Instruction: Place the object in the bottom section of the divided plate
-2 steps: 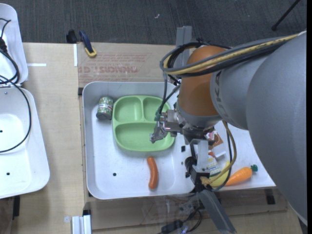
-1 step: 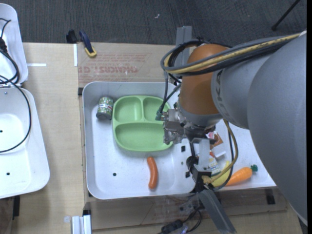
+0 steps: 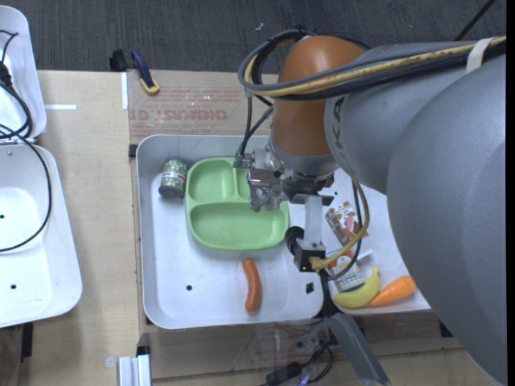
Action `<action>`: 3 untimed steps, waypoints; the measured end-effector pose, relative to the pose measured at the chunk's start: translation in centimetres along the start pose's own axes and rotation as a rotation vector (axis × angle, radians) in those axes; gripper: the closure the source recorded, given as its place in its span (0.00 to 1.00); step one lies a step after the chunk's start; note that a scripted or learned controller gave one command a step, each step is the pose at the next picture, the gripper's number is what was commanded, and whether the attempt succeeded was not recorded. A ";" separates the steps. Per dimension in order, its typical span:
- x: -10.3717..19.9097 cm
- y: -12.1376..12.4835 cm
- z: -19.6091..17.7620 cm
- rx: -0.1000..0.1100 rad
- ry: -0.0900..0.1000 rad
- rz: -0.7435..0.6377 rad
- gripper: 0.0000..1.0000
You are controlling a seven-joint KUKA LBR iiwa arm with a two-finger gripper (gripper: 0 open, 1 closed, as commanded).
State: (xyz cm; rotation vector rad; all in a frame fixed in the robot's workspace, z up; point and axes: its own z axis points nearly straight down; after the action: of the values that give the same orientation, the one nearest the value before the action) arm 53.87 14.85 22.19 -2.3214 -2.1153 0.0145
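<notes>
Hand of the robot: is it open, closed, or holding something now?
Hand: cannot be told; it is above the green plate, near its right edge.

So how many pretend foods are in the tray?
3: a hot dog below the green plate, plus a banana and a carrot at the right. The arm may hide more.

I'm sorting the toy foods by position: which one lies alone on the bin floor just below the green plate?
The orange hot dog; the banana and carrot lie together at the bin's right corner.
</notes>
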 end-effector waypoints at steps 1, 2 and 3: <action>0.0 0.0 0.0 0.000 0.000 0.000 0.00; 0.0 0.0 -0.4 0.008 -0.007 -0.004 1.00; 0.0 0.0 -0.4 0.008 -0.007 -0.004 0.00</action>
State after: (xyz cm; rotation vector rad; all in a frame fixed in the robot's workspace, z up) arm 53.88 14.86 22.59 -2.3165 -2.1184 0.0318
